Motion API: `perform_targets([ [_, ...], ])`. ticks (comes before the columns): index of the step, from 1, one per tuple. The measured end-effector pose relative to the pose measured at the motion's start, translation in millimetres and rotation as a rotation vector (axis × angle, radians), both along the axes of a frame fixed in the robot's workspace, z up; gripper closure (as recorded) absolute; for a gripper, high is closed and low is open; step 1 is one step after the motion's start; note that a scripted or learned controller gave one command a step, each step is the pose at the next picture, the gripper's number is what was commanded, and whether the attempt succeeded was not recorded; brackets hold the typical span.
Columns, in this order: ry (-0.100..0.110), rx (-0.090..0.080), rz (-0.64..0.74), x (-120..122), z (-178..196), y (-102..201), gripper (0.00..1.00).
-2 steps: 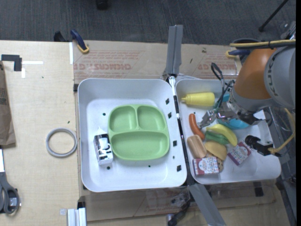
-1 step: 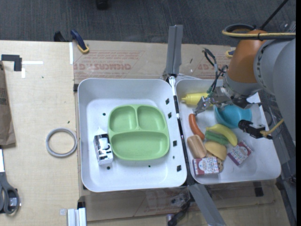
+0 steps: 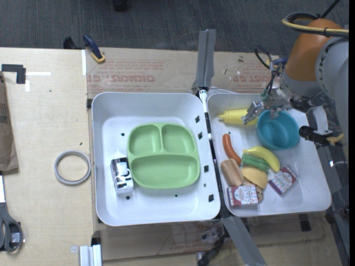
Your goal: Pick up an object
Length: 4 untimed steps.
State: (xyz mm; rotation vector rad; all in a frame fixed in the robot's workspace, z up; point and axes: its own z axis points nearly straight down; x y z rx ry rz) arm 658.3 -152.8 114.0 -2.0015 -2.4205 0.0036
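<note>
Crowding is the danger: the jaws (image 3: 256, 111) hang at the right bin's (image 3: 319, 204) twelve o'clock between mustard bottle (image 3: 236, 116) and blue bowl (image 3: 277, 129); I cannot tell their state, and closing may nudge both.

A: What is cut off or hidden?
B: The scissors (image 3: 10, 234) and brown paper bag (image 3: 8, 127) run past the left edge; the arm's wrist hides the blue bowl's (image 3: 277, 131) far rim.

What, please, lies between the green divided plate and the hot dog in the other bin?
In the camera view, the adjoining walls of the two white bins separate the green plate from the hot dog; otherwise the stretch is bare bin floor.
</note>
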Motion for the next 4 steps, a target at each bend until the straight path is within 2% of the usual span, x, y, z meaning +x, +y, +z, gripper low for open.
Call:
perform_targets([
  [1, 0.012, 0.0, -0.041, -3, -25, 18, 0.0],
  [2, -0.001, 0.0, 0.106, 0, -22, 15, 0.0],
  [3, 0.001, 0.001, 0.034, 0, -23, 32, 0.0],
  [4, 0.006, 0.011, 0.045, 0, -1, -33, 0.0],
])
